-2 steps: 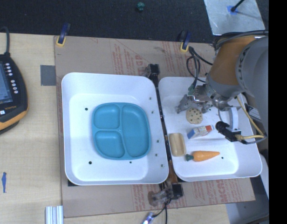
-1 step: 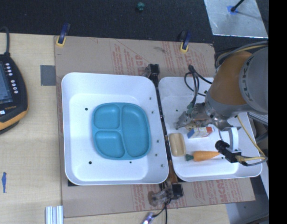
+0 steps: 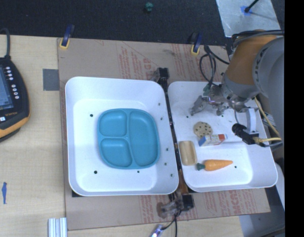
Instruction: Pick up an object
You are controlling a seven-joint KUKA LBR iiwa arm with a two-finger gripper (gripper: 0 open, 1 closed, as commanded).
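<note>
Gripper: the gripper hangs over the far part of the right bin, its thin metal fingers splayed apart with nothing between them.
Arm: grey rounded casing with an orange band, reaching in from the right.
Nearest thing: a flat round tan disc dotted with dark holes lies on the bin floor just on the near side of the gripper, apart from the fingers.
Tube: a small tube in red, white and blue lies on its side, just beside the disc on its near side.
Block: a pale tan block with rounded corners and a smooth face lies by the bin's left wall, nearer the camera than the tube.
Carrot: an orange carrot, tapered and glossy with a green stub at its left end, lies along the near part of the bin, farthest of the four from the gripper.
Left bin: the white, smooth left bin holds a light blue plate with three compartments and rounded corners.
Bench: both bins sit on brown cardboard held by blue and yellow clamps.
Far left: a black and orange pendant with a screen lies on the pale wood.
</note>
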